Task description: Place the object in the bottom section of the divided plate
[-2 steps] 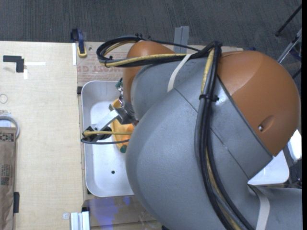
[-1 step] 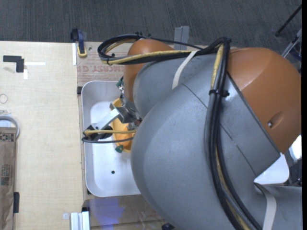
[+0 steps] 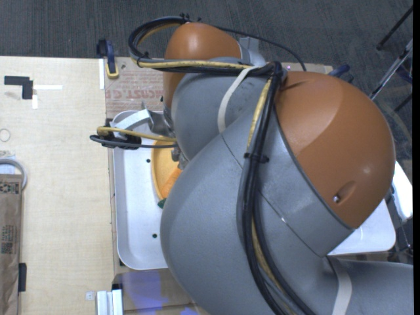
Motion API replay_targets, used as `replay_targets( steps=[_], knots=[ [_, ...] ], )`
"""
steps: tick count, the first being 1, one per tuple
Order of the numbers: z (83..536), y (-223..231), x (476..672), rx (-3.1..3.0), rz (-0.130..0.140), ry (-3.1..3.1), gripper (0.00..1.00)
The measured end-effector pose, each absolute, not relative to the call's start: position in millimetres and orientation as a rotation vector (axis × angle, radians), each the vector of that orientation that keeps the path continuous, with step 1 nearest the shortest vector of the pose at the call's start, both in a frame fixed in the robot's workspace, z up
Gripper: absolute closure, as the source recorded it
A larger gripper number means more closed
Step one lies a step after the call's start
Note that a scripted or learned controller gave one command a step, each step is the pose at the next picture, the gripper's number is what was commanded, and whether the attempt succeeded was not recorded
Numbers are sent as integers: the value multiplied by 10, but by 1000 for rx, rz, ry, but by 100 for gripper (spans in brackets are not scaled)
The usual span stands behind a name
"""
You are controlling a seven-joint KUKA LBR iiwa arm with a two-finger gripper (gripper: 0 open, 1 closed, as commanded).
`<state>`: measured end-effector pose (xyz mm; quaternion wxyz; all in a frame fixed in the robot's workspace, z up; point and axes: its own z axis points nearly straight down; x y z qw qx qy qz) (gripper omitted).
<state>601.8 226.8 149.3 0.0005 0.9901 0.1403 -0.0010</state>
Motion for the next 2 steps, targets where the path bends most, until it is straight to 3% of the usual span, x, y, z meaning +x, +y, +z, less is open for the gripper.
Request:
replay_targets(
  steps=[1,2],
  knots=[
    [1161,2262,5603,3124,-4,311,100],
    [910,2265,6066,3125,-4,309,100]
  ],
)
